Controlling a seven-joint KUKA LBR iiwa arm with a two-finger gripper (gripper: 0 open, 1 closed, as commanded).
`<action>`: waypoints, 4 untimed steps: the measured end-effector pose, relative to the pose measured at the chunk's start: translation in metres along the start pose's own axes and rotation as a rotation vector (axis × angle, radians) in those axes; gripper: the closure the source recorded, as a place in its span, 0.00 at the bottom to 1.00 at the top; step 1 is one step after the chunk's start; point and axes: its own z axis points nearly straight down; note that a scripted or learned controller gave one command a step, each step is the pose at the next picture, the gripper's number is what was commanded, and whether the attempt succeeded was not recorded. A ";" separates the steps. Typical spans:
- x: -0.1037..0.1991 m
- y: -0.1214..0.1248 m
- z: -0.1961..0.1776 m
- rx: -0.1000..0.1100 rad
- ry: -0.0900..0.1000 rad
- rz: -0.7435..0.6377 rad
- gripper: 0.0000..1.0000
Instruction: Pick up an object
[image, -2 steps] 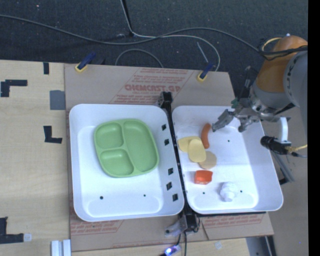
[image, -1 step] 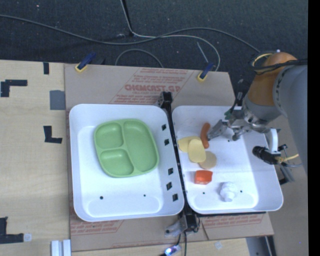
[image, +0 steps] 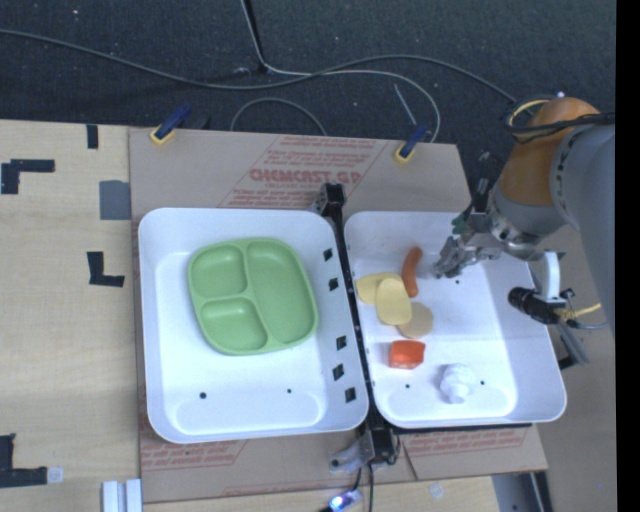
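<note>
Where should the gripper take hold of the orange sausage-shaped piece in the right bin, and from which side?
Grip the sausage across its narrow middle, coming straight down from above. It lies flat with bare bin floor on its right; the yellow pieces crowd its lower-left end.

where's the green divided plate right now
The green divided plate lies in the left bin, toward its upper middle.

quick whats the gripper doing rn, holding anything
Gripper: low over the right bin, just right of the orange sausage-shaped piece; open or closed cannot be told, and nothing is seen held.
</note>
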 end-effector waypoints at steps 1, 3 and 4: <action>0.010 -0.003 -0.051 -0.009 0.000 0.000 1.00; 0.018 0.000 -0.133 -0.009 -0.001 0.000 1.00; 0.068 0.000 -0.118 -0.003 0.001 -0.003 1.00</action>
